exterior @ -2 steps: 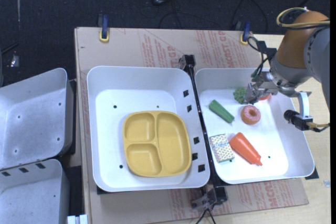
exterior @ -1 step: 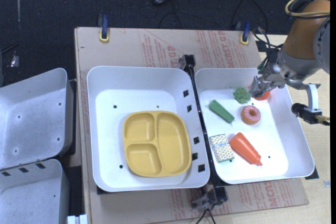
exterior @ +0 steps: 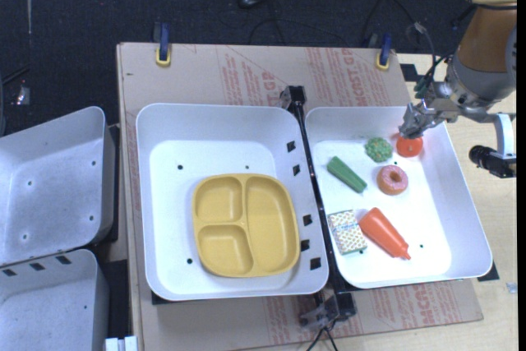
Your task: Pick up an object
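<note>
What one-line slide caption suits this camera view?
Arm's pincer poised at a red tomato among toy foods in the right bin; a yellow tray fills the left.

board under bins (exterior: 246,78): red printed lettering repeated in slanted rows, mostly too faint or upside down to read
top right of board (exterior: 341,70): upside-down red print, looks like "SCOTT", not sure
bottom right edge of board (exterior: 427,308): more red print, unreadable
bins, tray, toys: no text readable
</note>
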Action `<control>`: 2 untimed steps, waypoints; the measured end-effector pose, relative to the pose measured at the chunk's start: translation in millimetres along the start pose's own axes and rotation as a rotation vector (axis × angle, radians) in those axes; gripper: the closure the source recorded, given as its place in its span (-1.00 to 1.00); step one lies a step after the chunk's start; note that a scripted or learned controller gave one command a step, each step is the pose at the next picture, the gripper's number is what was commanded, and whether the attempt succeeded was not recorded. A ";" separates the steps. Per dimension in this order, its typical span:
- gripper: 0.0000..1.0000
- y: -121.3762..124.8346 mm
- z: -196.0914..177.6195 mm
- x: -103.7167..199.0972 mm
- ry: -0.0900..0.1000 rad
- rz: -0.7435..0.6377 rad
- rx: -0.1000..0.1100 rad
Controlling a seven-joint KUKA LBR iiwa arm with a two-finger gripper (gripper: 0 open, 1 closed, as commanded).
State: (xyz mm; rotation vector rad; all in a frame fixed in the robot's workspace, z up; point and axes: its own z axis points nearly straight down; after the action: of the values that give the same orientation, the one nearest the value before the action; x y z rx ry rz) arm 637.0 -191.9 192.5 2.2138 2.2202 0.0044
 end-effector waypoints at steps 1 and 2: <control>1.00 5.3 -44.1 0.3 0.000 0.000 -0.001; 1.00 8.6 -52.5 60.7 0.004 -0.005 0.004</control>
State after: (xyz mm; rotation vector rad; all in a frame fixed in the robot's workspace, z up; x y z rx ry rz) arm 645.2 -131.1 244.9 2.2119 2.2305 0.0037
